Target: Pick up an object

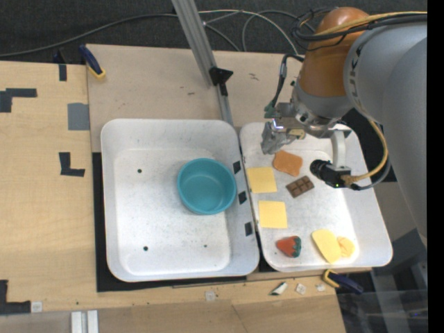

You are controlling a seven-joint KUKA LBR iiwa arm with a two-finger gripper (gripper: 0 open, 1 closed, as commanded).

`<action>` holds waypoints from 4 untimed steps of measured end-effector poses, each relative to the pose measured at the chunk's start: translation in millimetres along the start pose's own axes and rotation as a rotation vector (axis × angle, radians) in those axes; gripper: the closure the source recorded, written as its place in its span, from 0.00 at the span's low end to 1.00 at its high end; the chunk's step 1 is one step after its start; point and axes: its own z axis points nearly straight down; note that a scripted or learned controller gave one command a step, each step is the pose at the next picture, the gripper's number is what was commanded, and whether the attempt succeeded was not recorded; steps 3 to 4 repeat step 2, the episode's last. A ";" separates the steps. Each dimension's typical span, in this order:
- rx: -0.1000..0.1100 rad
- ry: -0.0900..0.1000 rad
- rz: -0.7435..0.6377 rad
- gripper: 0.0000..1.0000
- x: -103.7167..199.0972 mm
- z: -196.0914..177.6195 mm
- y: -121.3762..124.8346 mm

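Teal bowl [206, 185] – white speckled bin [125, 186]; yellow squares [262, 180] [272, 214]; brown chocolate [300, 186]; red-green strawberry [289, 245].

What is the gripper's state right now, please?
Gripper: cannot be told; it hangs over the right bin, near the orange-brown piece.

a round teal plastic bowl [206, 186] sits right of centre in the left shallow white bin [125, 186]. in the right white bin [364, 220], the grey arm's gripper [274, 139] hangs at the upper left corner, just beside an orange-brown bread-like piece [288, 163]. below lie two flat yellow squares [262, 180], a brown chocolate block [300, 186] and a red strawberry toy [289, 246].
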 end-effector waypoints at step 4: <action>-0.002 0.001 -0.003 1.00 119.0 -7.0 -27.8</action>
